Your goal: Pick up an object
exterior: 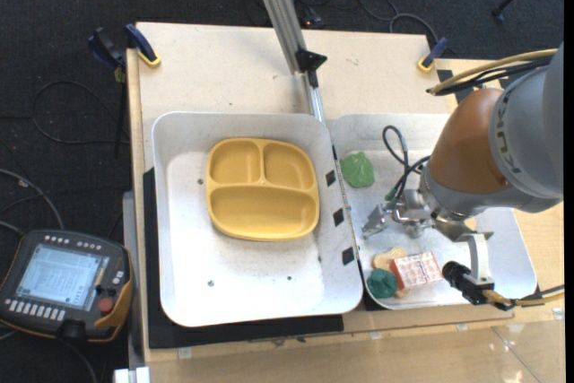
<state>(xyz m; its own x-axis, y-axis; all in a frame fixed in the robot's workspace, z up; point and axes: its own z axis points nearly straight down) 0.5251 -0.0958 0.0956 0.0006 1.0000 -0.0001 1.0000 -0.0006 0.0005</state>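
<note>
The loose things lie in the right bin (511, 233). A light green lump (358, 169) sits near its upper left, close to the divider between the bins. At the lower left lie a dark green piece (383, 283), a tan piece (388, 261) just above it, and a red and white box (418, 270) touching both on their right.

The hand (381, 218) hangs over the middle of this bin, between the light green lump and the box, pointing left. Nothing sits between its metal parts; whether they stand apart or together I cannot tell. The arm (489, 148) reaches in from the right.

The left bin (179, 282) holds a yellow tray (264, 188) with three compartments. Both bins rest on the bench (215, 67).
</note>
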